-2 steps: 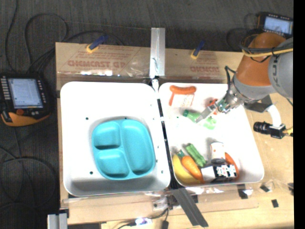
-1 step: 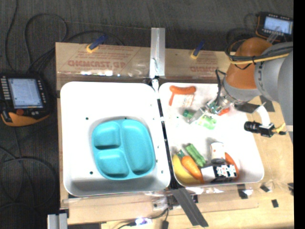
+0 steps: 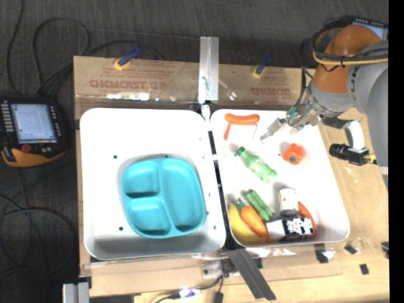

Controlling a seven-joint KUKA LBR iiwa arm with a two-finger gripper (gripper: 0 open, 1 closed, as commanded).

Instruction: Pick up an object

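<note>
Hovering over the right bin's (image 3: pixel 338 194) far corner, the gripper (image 3: pixel 278 129) holds nothing; whether it is open or shut I cannot tell. A sausage (image 3: pixel 242 119) lies just left of it, a tomato (image 3: pixel 293 153) near below. A bottle (image 3: pixel 255 163) lies mid-bin; a carrot (image 3: pixel 250 216), banana (image 3: pixel 238 225) and cow (image 3: pixel 294 227) crowd the near edge. The left bin (image 3: pixel 101 144) holds a tray (image 3: pixel 163 196).

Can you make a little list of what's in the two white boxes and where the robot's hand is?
left bin: a blue divided plate
right bin: orange sausage, green bottle, small orange fruit, banana, carrot, black-and-white carton
gripper: over the right bin's far side, between the sausage and the orange fruit, holding nothing
</note>
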